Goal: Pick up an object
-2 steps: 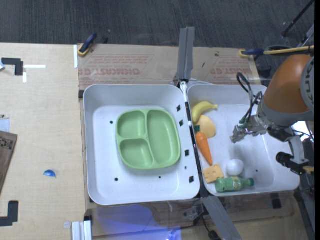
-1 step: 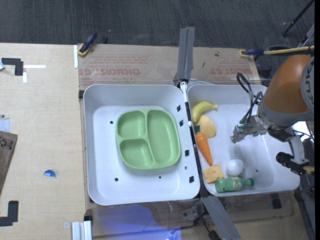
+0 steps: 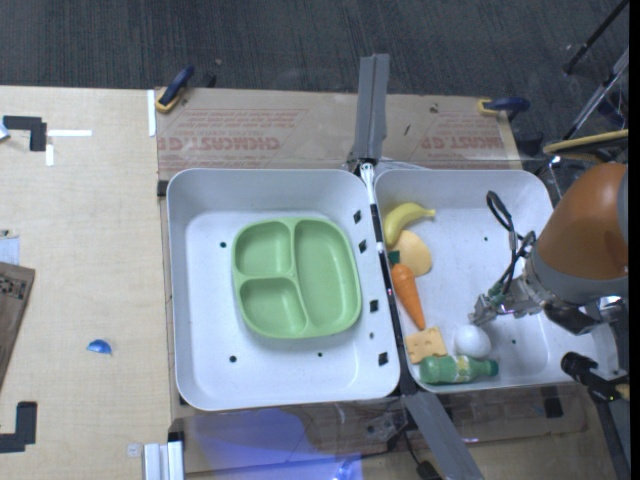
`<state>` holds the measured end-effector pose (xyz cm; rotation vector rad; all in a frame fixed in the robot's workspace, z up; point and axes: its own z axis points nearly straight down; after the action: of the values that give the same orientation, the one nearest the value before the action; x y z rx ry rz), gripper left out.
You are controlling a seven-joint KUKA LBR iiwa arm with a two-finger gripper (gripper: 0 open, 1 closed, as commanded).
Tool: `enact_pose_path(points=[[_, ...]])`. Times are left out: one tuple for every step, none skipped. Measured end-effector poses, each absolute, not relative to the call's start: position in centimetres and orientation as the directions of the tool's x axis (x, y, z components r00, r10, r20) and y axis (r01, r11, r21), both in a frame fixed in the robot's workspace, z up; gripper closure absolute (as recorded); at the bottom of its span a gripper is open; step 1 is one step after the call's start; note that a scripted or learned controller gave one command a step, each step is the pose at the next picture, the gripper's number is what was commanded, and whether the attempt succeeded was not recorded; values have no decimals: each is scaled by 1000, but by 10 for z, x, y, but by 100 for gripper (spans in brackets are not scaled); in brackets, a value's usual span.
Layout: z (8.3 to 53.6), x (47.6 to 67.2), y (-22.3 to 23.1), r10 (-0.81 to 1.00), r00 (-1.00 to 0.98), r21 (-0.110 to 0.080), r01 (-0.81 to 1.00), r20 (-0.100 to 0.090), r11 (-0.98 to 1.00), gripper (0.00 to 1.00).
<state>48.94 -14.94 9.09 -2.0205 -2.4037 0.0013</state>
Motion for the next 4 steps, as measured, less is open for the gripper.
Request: enact_pose_path(points=[[102, 559, -115, 928, -373, 0, 928, 0, 373, 0], [122, 482, -130, 967, -255, -1, 967, 1, 255, 0], [91, 539, -98, 910, -414, -1, 910, -1, 414, 0], [91, 477, -134, 960, -280, -1, 960, 1, 280, 0]])
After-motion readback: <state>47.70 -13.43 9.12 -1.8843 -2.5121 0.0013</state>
